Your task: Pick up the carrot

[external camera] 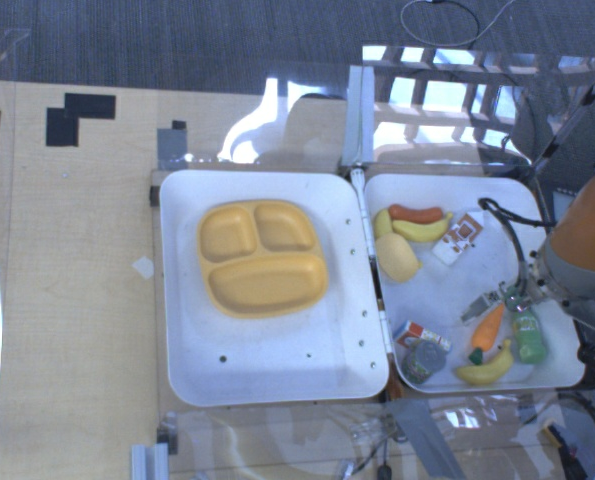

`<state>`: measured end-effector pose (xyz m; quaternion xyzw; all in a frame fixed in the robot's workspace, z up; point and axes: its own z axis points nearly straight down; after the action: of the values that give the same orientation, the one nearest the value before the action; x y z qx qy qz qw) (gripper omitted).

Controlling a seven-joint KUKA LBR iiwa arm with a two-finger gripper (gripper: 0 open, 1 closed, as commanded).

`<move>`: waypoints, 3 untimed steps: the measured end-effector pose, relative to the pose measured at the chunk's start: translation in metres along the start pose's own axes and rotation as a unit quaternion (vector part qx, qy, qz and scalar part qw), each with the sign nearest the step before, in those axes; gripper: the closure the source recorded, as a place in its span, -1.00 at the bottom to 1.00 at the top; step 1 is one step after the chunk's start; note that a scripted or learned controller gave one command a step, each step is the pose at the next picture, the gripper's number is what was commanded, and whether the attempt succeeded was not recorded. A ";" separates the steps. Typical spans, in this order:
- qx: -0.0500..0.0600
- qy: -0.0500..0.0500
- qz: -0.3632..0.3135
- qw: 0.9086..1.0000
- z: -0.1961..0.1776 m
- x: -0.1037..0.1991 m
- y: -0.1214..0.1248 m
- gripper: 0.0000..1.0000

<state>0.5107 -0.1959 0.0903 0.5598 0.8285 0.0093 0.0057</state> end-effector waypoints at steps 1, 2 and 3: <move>0.001 -0.002 -0.001 1.000 -0.007 -0.002 0.001 1.00; 0.002 -0.005 -0.043 0.999 0.000 -0.004 -0.011 1.00; 0.004 -0.004 -0.044 0.999 0.001 -0.003 -0.013 -1.00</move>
<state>0.5003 -0.2038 0.0885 0.5232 0.8522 0.0039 0.0070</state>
